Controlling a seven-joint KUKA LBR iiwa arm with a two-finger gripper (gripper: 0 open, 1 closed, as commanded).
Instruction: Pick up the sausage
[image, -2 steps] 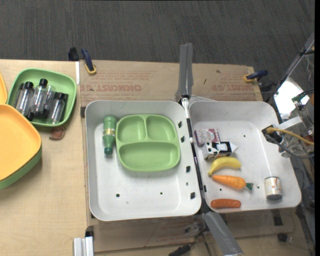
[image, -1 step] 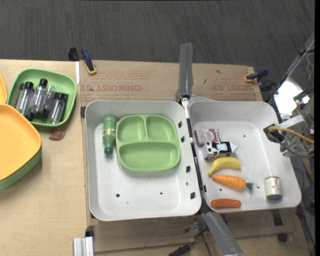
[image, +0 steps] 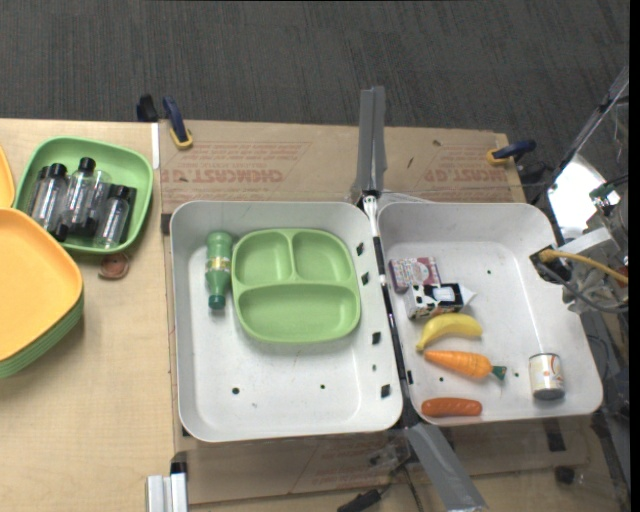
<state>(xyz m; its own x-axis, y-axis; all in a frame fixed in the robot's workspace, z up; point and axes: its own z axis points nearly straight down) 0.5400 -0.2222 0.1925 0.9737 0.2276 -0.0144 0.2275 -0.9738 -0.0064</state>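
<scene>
Camera view: nothing's done yet, your sausage (image: 451, 407) lies untouched at the right bin's (image: 500, 232) near edge, below-left of the arm's hardware at frame right, gripper state can't tell.

Glossy orange-red sausage (image: 451, 407), matt green plastic tray (image: 296, 285), shiny metal can (image: 546, 377), smooth white plastic bins (image: 290, 400)

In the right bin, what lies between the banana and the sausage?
In the camera view, the carrot lies between the banana above it and the sausage below it, apart from the sausage and close under the banana.
</scene>
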